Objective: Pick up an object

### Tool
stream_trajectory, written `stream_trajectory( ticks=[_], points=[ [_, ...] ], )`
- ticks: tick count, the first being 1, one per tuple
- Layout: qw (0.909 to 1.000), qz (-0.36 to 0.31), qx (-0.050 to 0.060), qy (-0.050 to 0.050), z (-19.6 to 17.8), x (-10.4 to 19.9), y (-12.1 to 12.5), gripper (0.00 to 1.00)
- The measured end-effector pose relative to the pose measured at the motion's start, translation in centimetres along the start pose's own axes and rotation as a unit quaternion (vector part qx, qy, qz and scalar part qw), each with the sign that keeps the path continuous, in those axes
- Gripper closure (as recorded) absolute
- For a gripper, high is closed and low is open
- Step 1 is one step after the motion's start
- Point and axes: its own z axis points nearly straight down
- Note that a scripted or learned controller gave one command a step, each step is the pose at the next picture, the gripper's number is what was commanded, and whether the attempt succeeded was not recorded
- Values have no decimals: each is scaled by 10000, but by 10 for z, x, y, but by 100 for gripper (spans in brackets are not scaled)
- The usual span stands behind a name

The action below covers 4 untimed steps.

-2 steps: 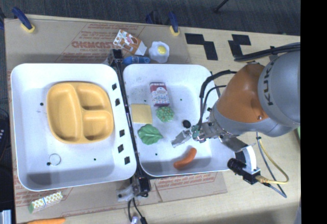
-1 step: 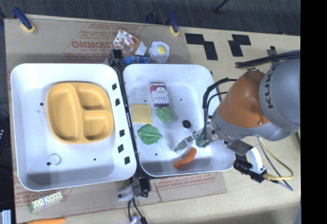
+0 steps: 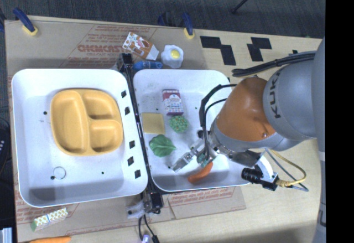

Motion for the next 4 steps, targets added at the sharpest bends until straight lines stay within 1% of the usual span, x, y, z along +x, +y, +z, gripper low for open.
stream_trajectory(
  ticks=[1, 2, 3, 4],
  points=[
    [9989, -477, -9, -16, -1, -6, 63, 0],
    [9857, -1684, 2, -9, 0, 12, 61, 0],
    [9732, -2298, 1, -11, 0, 40, 35, 0],
    [9991, -425, -7, -22, 0, 20, 55, 0]
  ],
)
